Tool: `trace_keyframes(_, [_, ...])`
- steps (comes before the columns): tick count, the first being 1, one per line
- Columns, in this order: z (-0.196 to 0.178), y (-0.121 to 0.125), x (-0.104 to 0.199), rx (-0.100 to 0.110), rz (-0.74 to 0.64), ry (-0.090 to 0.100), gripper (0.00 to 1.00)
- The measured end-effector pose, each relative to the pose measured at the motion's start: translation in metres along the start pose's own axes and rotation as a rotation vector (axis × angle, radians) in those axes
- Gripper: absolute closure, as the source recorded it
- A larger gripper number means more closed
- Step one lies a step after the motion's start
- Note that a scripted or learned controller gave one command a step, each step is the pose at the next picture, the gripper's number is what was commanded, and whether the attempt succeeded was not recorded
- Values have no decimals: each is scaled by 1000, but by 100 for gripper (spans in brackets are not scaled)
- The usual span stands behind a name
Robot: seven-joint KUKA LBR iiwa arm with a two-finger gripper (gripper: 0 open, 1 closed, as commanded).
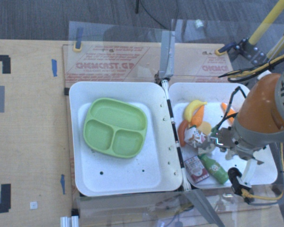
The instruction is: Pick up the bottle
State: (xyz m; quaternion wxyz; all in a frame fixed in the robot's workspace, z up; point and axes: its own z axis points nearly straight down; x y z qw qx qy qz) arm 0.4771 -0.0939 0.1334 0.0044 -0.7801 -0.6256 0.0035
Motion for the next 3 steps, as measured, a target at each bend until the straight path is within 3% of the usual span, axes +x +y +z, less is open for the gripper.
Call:
trace_keyframes(1, [47, 12, -33, -14, -174, 1, 0])
trace_keyframes(2, [40, 12, -37, -15, -167, -4, 100])
trace_keyframes(3, [-61, 2, 22, -2, -124, -2, 100])
